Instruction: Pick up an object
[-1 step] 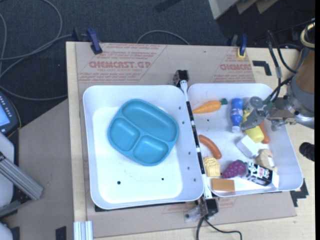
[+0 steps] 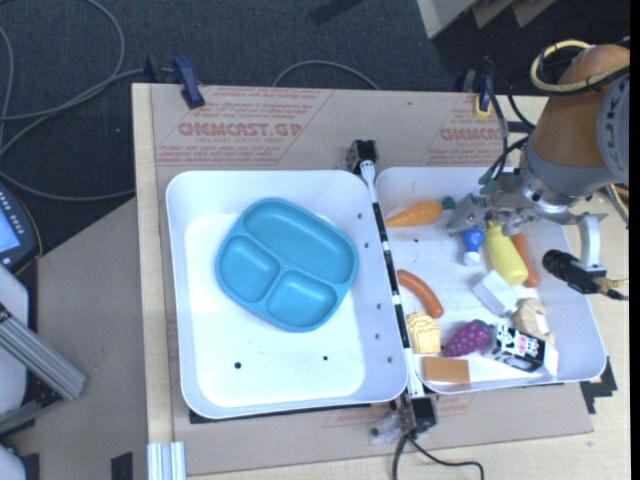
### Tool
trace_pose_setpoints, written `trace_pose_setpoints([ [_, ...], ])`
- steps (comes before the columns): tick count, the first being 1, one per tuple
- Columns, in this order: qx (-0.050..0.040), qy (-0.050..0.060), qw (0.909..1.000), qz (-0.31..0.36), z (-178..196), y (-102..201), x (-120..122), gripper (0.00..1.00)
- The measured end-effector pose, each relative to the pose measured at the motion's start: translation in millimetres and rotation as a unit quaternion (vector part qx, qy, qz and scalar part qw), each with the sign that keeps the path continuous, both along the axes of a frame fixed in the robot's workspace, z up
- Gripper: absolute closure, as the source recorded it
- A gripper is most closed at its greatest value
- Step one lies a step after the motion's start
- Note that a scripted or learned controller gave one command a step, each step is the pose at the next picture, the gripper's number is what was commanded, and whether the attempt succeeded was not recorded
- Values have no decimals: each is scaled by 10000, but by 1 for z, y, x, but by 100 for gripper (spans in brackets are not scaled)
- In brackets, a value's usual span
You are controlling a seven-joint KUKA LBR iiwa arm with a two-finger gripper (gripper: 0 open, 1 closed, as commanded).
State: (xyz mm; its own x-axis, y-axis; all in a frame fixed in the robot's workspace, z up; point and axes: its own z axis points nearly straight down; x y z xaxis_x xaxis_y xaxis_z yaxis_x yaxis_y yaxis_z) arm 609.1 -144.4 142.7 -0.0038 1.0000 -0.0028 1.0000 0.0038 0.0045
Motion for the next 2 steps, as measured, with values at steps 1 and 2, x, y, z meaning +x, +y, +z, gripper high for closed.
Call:
trace_pose_setpoints([
  [1, 25, 54, 10000, -9, -62, 0, 7, 0],
  [2, 15, 19, 10000, -18, -48, -1, 9, 100],
])
